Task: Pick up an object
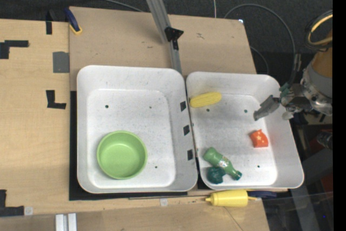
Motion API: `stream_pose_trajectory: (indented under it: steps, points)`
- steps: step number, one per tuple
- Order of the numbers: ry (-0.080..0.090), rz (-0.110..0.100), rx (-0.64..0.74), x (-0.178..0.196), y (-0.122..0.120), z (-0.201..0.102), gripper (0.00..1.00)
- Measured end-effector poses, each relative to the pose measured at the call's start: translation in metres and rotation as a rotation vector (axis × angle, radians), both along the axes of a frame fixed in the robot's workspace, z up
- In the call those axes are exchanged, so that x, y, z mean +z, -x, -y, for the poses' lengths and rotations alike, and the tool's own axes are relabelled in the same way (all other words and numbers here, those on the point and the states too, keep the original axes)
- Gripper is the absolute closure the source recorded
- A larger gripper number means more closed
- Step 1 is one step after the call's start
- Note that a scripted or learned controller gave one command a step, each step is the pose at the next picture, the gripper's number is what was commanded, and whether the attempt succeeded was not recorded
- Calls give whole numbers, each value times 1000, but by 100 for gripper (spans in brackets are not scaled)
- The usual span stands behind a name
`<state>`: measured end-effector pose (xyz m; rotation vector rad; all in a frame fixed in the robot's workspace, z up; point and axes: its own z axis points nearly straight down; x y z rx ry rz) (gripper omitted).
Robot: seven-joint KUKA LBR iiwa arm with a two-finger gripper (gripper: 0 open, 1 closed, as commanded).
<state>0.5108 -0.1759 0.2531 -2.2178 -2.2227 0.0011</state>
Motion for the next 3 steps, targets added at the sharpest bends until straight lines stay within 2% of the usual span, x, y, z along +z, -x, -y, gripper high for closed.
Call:
stream_pose_trajectory:
  steps: [1,2,3]
  points:
    - [0,0,0,0,0,0,0]
    - [-1,-6,-2,-62,6,4,0]
    - [0,-5,-2,-108,10,8,0]
